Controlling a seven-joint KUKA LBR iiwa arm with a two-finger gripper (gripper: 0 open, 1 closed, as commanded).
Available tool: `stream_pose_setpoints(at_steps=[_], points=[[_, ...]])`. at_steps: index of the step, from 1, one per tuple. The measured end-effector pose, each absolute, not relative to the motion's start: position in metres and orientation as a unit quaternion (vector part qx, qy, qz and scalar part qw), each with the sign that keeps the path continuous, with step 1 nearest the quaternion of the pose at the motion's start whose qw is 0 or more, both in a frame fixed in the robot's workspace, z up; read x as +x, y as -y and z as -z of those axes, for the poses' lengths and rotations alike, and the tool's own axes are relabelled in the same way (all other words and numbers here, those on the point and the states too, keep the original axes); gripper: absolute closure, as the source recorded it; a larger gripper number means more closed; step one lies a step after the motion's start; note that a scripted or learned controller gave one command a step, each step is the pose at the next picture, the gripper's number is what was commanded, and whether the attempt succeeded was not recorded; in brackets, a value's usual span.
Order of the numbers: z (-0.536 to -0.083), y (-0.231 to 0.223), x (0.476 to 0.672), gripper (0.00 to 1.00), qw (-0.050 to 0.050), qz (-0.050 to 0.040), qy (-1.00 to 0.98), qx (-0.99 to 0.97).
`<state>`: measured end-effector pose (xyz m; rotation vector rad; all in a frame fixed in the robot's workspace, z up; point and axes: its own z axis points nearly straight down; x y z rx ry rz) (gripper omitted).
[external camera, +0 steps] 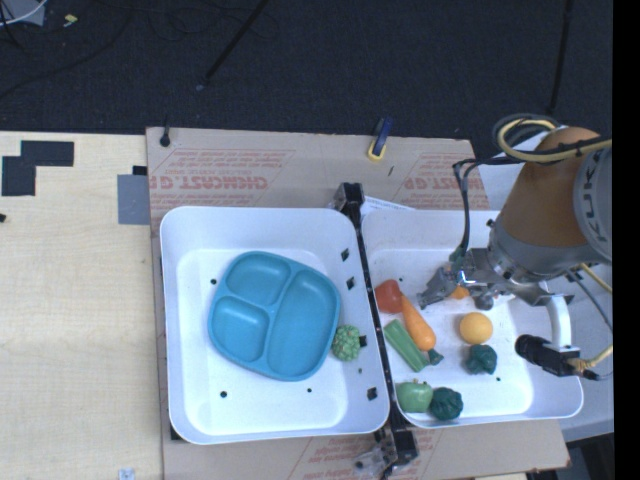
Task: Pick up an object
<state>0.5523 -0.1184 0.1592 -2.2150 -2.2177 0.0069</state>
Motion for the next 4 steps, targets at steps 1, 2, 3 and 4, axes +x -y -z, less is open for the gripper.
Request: stream_pose_setpoints(at_steps=[1,2,3,4], points=[[-0.111,0.122,0.558,0.00,0.003,-0.0021,0.707,-0.707],[-0.086,0.120,0.557,0.00,0.003,-0.0016,0.707,-0.707],[-0.097,0.121,0.557,1.00,0.003,-0.0015,0.705,-0.709],[-0.143,0.118,0.565,1.00,0.000,0.0002,0.707,-0.707]])
